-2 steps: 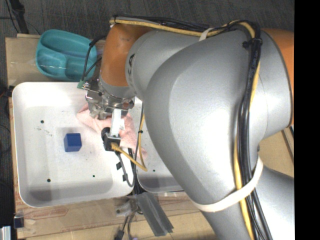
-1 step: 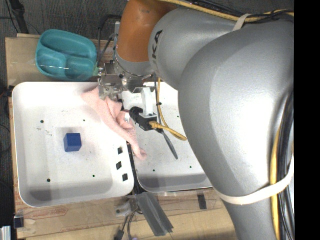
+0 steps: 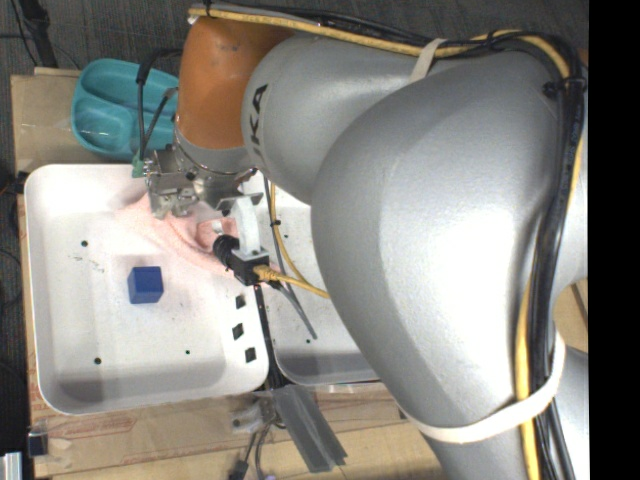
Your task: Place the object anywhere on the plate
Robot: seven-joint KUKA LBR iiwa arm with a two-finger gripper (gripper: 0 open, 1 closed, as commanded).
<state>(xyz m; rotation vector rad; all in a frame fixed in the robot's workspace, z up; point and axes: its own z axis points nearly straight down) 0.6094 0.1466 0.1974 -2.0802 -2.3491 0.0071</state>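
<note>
A small blue cube (image 3: 145,284) lies on the floor of the left white plastic bin (image 3: 60,368), close to the middle of that floor and a little toward the bin's left wall. It sits flat with one face up, and nothing touches it.

The gripper (image 3: 172,200) hangs over the far part of the same bin, just inside its far wall, and stands apart from the cube. Whether the claw is open or closed cannot be told, since the metal parts at its tip blur together at this slant. Nothing can be seen held in it.

Under and just right of the gripper, the bin floor carries a pinkish patch (image 3: 200,230). Its outline is too blurred to tell what it is.

A teal plastic dish (image 3: 105,108) with two shallow hollows rests on the wooden bench (image 3: 130,433) at the bench's far left corner. It is outside the left bin, just beyond that bin's far wall and beside the wrist.

The orange band (image 3: 215,78) sits directly above the gripper. The bulky grey arm (image 3: 430,218) comes in from the right and covers most of the right white bin (image 3: 320,366). A strip of that bin along its near wall shows beneath the arm.

A few small dark dots (image 3: 97,360) mark the left bin's floor near its walls.
</note>
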